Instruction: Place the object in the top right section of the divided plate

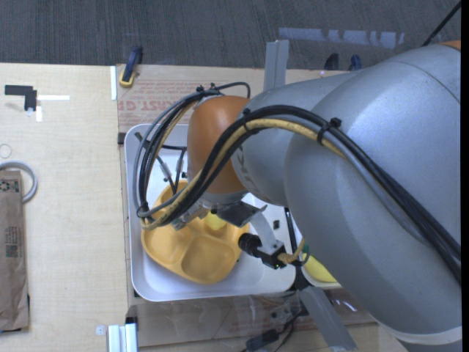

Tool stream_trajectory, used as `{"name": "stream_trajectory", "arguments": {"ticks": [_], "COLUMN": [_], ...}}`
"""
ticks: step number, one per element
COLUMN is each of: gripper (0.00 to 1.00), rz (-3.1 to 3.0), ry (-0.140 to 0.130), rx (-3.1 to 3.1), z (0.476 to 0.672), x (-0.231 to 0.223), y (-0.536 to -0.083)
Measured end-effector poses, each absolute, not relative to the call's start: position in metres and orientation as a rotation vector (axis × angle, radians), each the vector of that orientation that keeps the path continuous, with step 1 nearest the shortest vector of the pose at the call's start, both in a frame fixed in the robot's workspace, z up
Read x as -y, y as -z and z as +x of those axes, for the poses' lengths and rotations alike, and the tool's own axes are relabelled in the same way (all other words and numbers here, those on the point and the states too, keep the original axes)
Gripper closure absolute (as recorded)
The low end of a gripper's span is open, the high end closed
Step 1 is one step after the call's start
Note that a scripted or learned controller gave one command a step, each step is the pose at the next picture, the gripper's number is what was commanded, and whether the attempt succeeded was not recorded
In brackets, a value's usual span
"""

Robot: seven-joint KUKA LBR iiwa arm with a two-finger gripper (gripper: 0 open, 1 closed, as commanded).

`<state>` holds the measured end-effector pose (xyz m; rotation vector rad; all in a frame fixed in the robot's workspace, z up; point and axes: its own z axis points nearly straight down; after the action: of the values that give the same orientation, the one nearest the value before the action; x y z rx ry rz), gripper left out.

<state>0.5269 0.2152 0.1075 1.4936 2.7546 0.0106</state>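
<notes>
Camera view, nearest edge first — what shows?

— A white bin (pixel 146 281) holds a yellow divided plate (pixel 194 259), the arm (pixel 352 189) low over it, covering the far part.

— And the object?

— Possibly a small yellow piece (pixel 214 221) beside the wrist; hard to say. The gripper is hidden, so its grip cannot be told. Placement looks underway, unconfirmed.

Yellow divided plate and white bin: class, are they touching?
Touching. The camera view shows the yellow divided plate lying inside the white bin, resting on its floor.
</notes>
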Motion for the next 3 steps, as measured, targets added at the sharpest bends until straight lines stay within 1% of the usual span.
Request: {"name": "stream_trajectory", "arguments": {"ticks": [1,2,3], "gripper": [1.00,1.00,1.00], "rz": [1.491,1.304,1.049], "ry": [-0.032,0.004,0.003], "rx": [-2.747,-2.858,-2.958], "z": [0.527,0.497,0.562], "x": [-0.204,-0.219,-0.221], "y": [-0.103,-0.125,-0.126]}}
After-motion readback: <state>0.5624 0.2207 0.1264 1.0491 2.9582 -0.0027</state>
